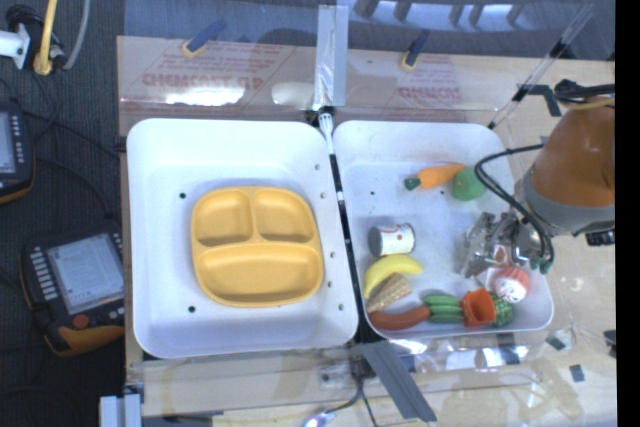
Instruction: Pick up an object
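Arm point(575, 170): reaching in from 3 o'clock, gripper point(492, 250) low in right bin point(440, 137); finger state unclear. Left bin point(160, 215): glossy yellow three-compartment plate point(257, 245).

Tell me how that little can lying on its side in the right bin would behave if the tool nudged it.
The can lies on its side on bare bin floor, so it would probably roll rather than slide. Its rounded, shiny-looking wall may slip between the tool's fingers. It looks small, so likely light, though I can't tell whether it's full.
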